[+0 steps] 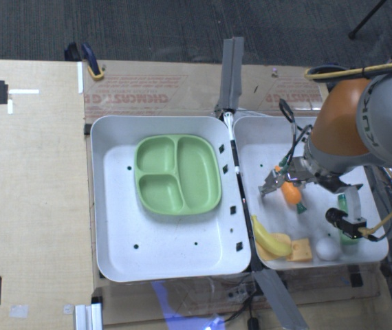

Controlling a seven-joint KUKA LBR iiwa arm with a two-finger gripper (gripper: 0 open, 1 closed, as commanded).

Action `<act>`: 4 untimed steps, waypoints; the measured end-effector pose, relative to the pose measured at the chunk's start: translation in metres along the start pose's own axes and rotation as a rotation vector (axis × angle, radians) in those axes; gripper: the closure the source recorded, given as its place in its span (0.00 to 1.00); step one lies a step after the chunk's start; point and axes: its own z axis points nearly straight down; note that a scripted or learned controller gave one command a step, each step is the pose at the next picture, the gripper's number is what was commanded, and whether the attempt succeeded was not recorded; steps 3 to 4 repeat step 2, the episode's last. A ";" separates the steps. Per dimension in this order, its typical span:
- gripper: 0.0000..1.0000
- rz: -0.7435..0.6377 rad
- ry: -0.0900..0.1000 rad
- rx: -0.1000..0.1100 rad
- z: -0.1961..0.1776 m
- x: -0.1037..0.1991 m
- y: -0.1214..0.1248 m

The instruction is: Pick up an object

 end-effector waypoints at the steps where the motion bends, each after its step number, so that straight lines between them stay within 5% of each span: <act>1: 1.00 0.004 0.000 0.001 -0.009 -0.001 0.000; 2: 1.00 0.033 0.000 0.001 -0.100 0.074 0.034; 4: 1.00 0.033 0.000 0.001 -0.100 0.074 0.034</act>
